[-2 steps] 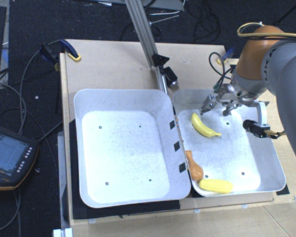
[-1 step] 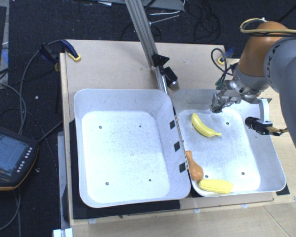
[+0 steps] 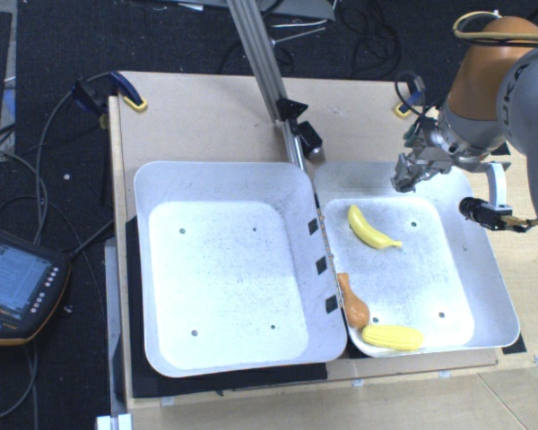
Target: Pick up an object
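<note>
A yellow banana (image 3: pixel 372 228) lies in the upper left part of the right bin (image 3: pixel 457 267). An orange-brown spoon-like piece (image 3: pixel 352 305) rests against that bin's left wall. Just below it, at the bin's front edge, lies a yellow corn-like object (image 3: pixel 393 337). My gripper (image 3: pixel 404 181) hangs over the bin's back rim, up and to the right of the banana, apart from it. Nothing shows between its tips.
The left bin (image 3: pixel 224 267) sits beside the right one, their walls meeting at the middle. A slanted metal pole (image 3: pixel 264 61) with a black clamp (image 3: pixel 305 137) stands behind the bins. A handheld control pendant (image 3: pixel 13 285) lies off the bench at left.
</note>
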{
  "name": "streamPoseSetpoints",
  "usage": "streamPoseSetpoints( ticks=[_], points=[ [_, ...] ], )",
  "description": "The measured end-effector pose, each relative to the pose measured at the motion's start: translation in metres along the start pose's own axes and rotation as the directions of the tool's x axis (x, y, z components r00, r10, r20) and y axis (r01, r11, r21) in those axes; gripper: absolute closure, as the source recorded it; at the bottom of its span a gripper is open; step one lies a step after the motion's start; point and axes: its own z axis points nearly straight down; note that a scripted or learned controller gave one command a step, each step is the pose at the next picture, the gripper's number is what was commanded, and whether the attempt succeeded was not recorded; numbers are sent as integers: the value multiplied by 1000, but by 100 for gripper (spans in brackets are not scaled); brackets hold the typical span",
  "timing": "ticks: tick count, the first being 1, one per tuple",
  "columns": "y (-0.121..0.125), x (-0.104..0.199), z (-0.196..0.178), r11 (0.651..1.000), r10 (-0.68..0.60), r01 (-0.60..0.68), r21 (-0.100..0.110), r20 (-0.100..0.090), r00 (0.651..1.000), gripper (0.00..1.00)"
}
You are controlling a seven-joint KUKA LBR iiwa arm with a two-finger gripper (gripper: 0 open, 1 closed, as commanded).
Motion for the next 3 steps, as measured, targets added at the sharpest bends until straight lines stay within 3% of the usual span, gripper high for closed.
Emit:
streamPoseSetpoints(
  ticks=[2, 3],
  points=[
    [3, -9, -96, 1000, 0, 0, -1, 0, 1000, 100],
    [-20, 47, -86, 1000, -4, 4, 4, -2, 1000, 100]
  ],
)
